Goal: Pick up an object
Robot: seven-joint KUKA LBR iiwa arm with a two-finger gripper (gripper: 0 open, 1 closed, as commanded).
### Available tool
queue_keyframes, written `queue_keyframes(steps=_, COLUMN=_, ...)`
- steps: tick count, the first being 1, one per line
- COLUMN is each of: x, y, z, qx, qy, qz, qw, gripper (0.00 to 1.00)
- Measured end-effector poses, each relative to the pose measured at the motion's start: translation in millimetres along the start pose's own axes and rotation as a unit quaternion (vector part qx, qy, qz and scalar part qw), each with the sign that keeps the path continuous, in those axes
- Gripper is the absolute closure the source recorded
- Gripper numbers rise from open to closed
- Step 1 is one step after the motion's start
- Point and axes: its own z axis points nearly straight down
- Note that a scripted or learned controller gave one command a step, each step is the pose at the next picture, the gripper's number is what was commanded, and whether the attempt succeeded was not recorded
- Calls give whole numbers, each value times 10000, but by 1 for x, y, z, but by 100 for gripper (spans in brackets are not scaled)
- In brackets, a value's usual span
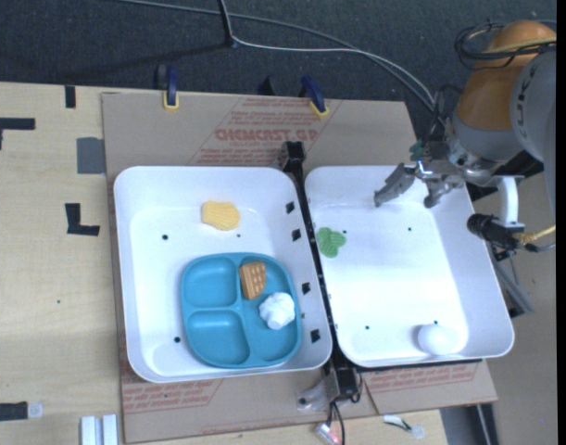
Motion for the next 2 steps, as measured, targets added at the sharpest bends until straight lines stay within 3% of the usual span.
queue_keyframes(steps=1, x=0, y=2, z=-5, qx=-45, qy=-6, qz=-5, qw=10000, gripper=0)
queue_keyframes(steps=2, x=-2, y=-2, z=39, qx=-27, qy=-4, qz=-5, qw=10000, gripper=0)
